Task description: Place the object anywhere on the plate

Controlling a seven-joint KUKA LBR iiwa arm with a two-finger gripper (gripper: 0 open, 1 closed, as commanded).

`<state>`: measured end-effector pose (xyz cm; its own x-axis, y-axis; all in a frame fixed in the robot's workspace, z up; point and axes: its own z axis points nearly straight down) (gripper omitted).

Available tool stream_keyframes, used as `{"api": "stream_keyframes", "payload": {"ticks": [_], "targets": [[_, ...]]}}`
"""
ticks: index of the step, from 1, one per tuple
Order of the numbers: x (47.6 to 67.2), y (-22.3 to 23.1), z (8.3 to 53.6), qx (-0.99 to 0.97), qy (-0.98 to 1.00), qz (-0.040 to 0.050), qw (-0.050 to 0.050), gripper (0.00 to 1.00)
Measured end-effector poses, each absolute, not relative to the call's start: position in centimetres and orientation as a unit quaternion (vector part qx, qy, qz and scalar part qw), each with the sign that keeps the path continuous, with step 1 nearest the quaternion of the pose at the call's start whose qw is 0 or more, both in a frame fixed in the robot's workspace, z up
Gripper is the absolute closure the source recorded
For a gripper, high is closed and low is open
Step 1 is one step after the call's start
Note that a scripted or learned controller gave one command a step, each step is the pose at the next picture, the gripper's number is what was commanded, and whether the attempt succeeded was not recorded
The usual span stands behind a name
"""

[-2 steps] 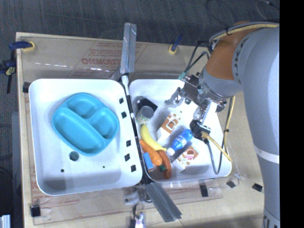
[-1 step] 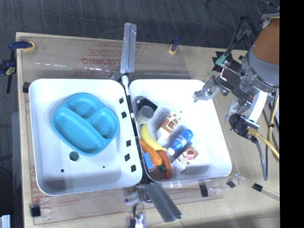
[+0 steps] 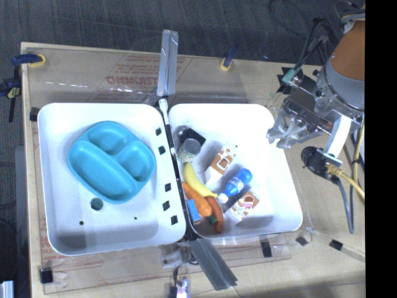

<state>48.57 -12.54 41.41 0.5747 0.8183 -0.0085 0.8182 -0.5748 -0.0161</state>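
So on my feed the jaws (image 3: 284, 136) are parked over the right edge of the right bin (image 3: 273, 219), and honestly I can't tell how far open they are or if they're touching anything. The pile of stuff sits well to their left, down by the divider: banana (image 3: 193, 179), carrot (image 3: 201, 194), blue-capped bottle (image 3: 235, 184), two little cartons (image 3: 221, 160). The blue plate (image 3: 111, 160) lies in the left bin (image 3: 53, 228), farther off still.

Plate (image 3: 111, 160): turquoise, plain. Bins (image 3: 62, 228): white. Banana (image 3: 194, 179): yellow. Carrot (image 3: 208, 202): orange. Bottle (image 3: 236, 182): blue, white cap. Two cartons (image 3: 222, 160): white with brown pattern. Counter (image 3: 260, 79): pale wood.
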Motion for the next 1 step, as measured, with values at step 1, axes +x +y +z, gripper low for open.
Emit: {"api": "stream_keyframes", "payload": {"ticks": [1], "targets": [[47.77, -4.47, 40.71, -0.815, -0.579, 0.0039, 0.003, 1.00]]}}
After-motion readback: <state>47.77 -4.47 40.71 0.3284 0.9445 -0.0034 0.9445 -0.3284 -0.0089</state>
